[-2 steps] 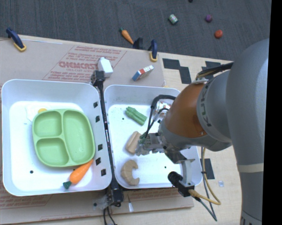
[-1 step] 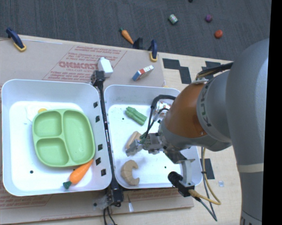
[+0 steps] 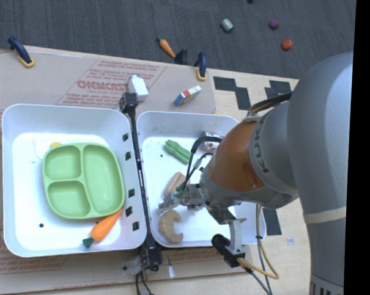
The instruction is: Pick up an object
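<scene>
My gripper reaches low into the right bin, under the arm's orange band. Its tip sits between a pale beige piece, which it touches or overlaps, and a tan croissant-shaped toy just below it. A green bean-like toy lies farther back in the same bin. The arm hides the right part of this bin. In the left bin, an orange carrot lies at the front beside a green divided plate.
A black clip strip runs along the wall between the two bins. On the cardboard behind the bins lie a white block and a red, white and blue piece. Small toys are scattered on the dark floor beyond.
</scene>
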Controlling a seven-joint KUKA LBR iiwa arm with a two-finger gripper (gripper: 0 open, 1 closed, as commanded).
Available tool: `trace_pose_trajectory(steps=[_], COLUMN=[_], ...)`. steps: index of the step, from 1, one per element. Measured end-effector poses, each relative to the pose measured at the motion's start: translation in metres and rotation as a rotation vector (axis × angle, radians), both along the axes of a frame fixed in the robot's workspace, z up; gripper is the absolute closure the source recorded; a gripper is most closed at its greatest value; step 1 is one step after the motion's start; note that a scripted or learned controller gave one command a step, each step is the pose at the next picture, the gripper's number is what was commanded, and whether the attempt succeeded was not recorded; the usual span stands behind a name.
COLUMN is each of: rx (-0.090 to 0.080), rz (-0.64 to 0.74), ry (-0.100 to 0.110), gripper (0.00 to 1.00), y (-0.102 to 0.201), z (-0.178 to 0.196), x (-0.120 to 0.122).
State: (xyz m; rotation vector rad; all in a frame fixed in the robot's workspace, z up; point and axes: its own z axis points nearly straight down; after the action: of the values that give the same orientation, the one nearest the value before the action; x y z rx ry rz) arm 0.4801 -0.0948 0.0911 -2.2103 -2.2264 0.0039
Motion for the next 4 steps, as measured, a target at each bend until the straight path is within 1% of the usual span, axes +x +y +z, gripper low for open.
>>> trace_pose_trajectory(steps=[1,2,3,4], rx=[0.0,-0.001,-0.001,0.0], rz=[0.005,-0.003,-0.002,0.001], ry=[0.0,-0.005,-0.005,-0.001], gripper=[1.0,1.0,0.0,0.0], y=[0.0,-0.012,-0.011,0.001], z=[0.01,0.079,0.079,0.0], x=[0.001,-0.003,-0.003,-0.004])
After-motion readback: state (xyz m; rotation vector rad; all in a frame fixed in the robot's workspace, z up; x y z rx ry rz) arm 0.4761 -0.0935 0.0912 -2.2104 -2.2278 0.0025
